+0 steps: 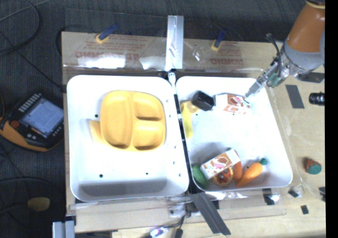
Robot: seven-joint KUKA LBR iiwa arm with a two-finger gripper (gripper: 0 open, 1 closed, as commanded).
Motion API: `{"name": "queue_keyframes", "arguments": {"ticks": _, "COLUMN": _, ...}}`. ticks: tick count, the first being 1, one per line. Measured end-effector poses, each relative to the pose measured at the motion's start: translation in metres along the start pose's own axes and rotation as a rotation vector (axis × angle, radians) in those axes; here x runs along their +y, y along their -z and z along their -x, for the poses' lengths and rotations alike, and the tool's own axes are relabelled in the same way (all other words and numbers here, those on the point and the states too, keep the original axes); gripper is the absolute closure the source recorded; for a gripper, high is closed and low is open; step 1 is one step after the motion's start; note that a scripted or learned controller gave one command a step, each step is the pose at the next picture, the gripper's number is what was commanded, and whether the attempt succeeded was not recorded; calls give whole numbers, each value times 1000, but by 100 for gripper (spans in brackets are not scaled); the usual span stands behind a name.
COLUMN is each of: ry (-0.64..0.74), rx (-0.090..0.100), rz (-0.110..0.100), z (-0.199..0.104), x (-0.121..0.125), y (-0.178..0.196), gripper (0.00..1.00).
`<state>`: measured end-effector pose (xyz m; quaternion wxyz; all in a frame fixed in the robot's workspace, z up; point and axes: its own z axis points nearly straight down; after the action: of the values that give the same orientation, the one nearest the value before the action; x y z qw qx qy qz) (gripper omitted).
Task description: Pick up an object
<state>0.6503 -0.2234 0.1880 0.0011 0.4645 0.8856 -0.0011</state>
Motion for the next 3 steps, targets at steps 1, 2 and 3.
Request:
{"name": "queue_keyframes", "arguments": {"ticks": 1, "ry": -424, "rx": -13, "rz": 14, "z": -4, "x": 23, "y": -59, "gripper": 100}}
{"name": "queue_keyframes", "arguments": {"ticks": 2, "ry": -424, "rx": -5, "rz": 2, "z": -6, "x": 21, "y": -67, "gripper": 0}}
{"name": "queue_keyframes", "arguments": {"ticks": 3, "ry": -394, "rx": -6, "rz": 4, "z": -36, "x": 39, "y": -100, "gripper": 0}}
